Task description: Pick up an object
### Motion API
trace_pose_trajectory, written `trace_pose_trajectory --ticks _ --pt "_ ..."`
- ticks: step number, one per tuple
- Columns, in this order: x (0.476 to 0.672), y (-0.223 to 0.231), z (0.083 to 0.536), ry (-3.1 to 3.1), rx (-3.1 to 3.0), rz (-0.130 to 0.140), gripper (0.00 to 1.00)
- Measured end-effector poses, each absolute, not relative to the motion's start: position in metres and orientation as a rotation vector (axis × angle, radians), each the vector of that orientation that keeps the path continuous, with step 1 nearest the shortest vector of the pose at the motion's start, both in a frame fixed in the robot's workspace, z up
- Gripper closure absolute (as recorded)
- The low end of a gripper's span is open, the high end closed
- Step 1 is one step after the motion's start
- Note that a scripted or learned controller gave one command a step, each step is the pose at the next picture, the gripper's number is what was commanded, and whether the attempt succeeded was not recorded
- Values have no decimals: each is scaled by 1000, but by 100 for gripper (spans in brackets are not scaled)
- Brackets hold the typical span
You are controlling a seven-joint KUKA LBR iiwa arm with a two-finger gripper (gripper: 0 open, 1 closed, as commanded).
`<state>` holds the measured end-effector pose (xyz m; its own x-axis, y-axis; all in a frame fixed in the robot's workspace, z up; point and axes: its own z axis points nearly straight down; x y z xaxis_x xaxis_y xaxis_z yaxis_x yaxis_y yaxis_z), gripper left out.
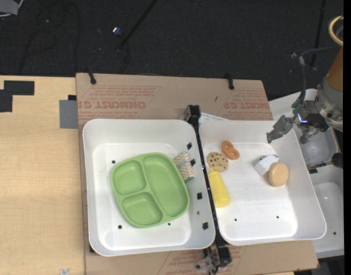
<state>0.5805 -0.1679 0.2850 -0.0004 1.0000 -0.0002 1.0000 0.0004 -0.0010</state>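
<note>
In the right bin (313,211), a tan ball (279,175) lies near the right wall, touching a small white block (265,164). A cookie (217,161), pretzel (230,150) and yellow bottle (219,189) crowd the left wall; the front floor is bare. The tool (304,125) hovers over the right rim, grip state unclear.

The tray (149,189) lies in the left bin (98,148). The cookie (217,161), bottle (219,189) and round block (278,174) lie in the right bin (301,222), the bottle by its left edge.
</note>
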Motion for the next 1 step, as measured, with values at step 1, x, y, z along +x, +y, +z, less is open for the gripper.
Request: trace_pose_trajectory --ticks 1 --pt "579 -171 241 -2217 -2218 6 0"
